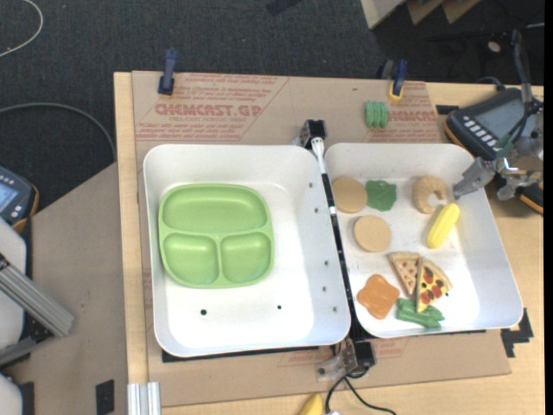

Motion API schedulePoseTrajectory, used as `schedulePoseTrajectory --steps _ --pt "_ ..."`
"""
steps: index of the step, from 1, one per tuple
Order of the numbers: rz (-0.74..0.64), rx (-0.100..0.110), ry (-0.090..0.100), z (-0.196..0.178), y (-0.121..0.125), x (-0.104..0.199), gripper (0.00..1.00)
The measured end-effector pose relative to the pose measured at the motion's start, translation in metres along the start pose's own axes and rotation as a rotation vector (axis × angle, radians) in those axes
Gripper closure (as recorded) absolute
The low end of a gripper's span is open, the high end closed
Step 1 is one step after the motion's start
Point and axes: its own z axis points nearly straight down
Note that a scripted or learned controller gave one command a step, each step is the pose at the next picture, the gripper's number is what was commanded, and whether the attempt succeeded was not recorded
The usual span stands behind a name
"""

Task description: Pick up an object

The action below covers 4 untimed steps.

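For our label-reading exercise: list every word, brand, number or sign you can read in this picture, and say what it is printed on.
"CHEMCAST G.P": large red print on the brown board behind the left bin.
More red print on the same board behind the right bin: partly covered and too faint to read.
Small red lines above each large print: too small to read.
Grey device at the right: buttons show, but no legible marks.
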Motion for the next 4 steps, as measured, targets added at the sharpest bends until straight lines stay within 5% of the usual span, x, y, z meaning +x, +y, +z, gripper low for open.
schedulePoseTrajectory --steps 1,2,3,4 --pt "-0.002 0.016 0.008 0.162 -0.034 0.055 0.00" --pt "0.000 0.006 0.004 0.175 -0.067 0.086 0.00" --pt "0.002 -0.002 0.000 0.163 -0.064 0.084 1.00" --pt "-0.007 -0.007 0.001 0.068 -0.060 0.155 1.00"
